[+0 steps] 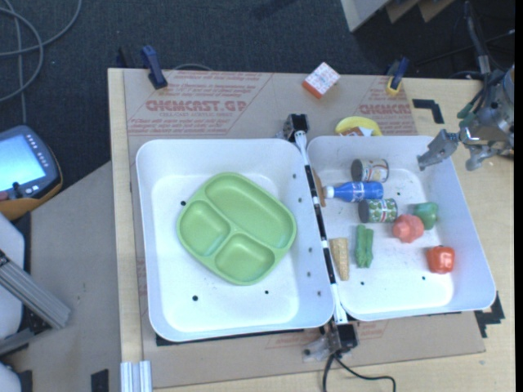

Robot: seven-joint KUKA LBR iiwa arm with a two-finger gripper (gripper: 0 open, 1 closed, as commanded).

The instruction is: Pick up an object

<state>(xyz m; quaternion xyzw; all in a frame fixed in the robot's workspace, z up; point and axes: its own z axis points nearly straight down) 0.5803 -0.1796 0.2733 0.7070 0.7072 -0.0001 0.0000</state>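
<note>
The gripper (455, 150) hung above the right bin's (470, 288) far right corner, fingers apart and holding nothing. Below it lay a blue bottle (356, 191), a small can (377, 211), a green vegetable (363, 247) (perhaps a cucumber) and a red tomato (408, 229). The left bin (155, 219) held a green divided plate (237, 227).

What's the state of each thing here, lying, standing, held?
Gripper: open, above the right bin's far right rim, holding nothing.
Green divided plate: flat in left bin.
Blue bottle: on its side.
Green can: on its side.
Corn cob: lying by the divider.
</note>
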